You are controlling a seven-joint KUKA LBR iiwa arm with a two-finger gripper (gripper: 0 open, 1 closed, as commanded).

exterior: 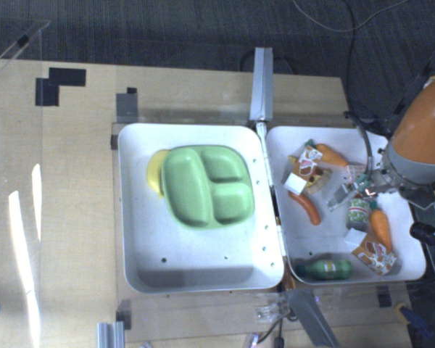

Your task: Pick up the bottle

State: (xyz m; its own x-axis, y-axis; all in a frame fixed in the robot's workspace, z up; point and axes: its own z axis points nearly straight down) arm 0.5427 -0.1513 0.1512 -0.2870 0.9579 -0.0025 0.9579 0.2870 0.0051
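Observation:
The bottle (326, 268) is dark green and lies on its side along the front wall of the right bin (413, 270). My gripper (362, 185) hangs over the middle right of that bin, well behind the bottle and apart from it. It is just above a small green-labelled can (358, 213). The grey arm with its orange band (420, 130) comes in from the right and hides the bin's right rear corner.
Around the gripper lie two carrots (380, 228) (330, 154), a red sausage (305, 208), a snack packet (309, 168) and another packet (375, 255). The left bin (196, 274) holds a green divided plate (206, 185) over a yellow item (154, 173).

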